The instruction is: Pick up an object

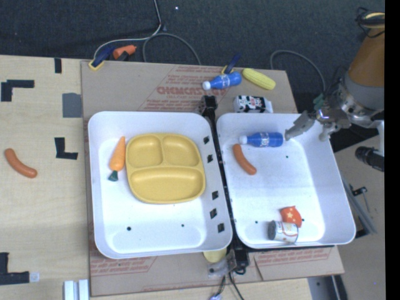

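The nearest candidate for picking is the small blue bottle, lying on its side at the far end of the right bin, its white cap pointing left; it looks like a light plastic toy, stiff and smooth, and being round it will likely roll if nudged from one side; the surest hold would be across the middle of its body, fingers set square to its length. The gripper hovers just right of the bottle over the bin's far right corner, its two fingers spread apart with nothing between them; one finger reaches down-left toward the bottle's base.

Just near and left of the bottle lies an orange sausage, close enough that a wide approach might brush it; it looks soft or rubbery and light. At the near end of the same bin sits a small orange and white toy beside the wall, well apart from the bottle and out of the way.

The left bin holds a yellow divided plate and a carrot just left of it. Outside the bins, on the far side, lie a second blue bottle, a yellow corn cob and a black and white toy; another sausage rests on the bench far left.
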